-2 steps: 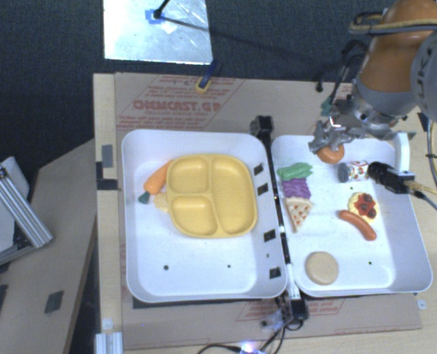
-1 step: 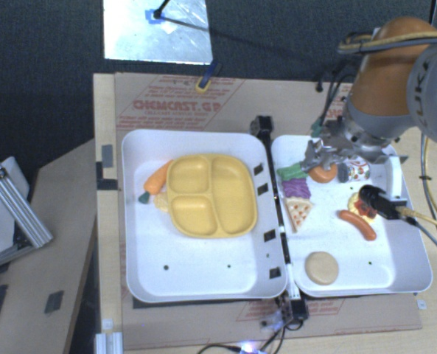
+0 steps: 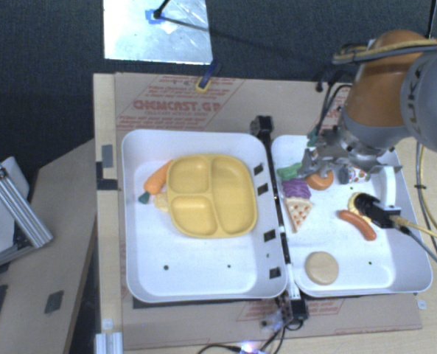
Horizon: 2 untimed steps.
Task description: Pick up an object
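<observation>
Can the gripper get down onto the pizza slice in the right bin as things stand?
Probably yes. The pizza slice lies flat with nothing on top of it; the gripper hangs just above and behind it. The purple piece touching its upper edge may crowd a finger.

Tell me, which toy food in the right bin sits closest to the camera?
The round tan cookie-like piece. It lies alone at the right bin's near end, below the pizza slice and the sausage; the rest cluster farther back by the gripper.
</observation>
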Tool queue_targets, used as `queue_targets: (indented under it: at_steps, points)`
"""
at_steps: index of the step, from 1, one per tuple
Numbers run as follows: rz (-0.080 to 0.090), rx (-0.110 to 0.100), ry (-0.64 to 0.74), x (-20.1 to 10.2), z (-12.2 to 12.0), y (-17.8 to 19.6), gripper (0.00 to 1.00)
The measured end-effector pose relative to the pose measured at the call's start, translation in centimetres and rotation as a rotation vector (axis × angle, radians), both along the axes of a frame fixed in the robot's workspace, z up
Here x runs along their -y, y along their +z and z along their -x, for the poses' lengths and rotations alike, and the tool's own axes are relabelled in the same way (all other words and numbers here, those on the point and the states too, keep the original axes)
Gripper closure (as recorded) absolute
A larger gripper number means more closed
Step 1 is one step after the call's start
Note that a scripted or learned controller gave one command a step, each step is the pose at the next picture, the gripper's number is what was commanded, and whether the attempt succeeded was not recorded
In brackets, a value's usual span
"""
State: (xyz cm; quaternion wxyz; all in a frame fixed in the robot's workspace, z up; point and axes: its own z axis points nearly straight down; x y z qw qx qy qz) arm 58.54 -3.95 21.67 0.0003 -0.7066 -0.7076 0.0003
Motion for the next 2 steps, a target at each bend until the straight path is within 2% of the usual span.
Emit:
queue_targets:
  at_steps: [1,2]
  points:
    - [-0.001,0.001,0.0,-0.24,1.18,1.32,1.0]
    - [0.0,0.002,0.0,0.35,0.63,0.77,1.0]
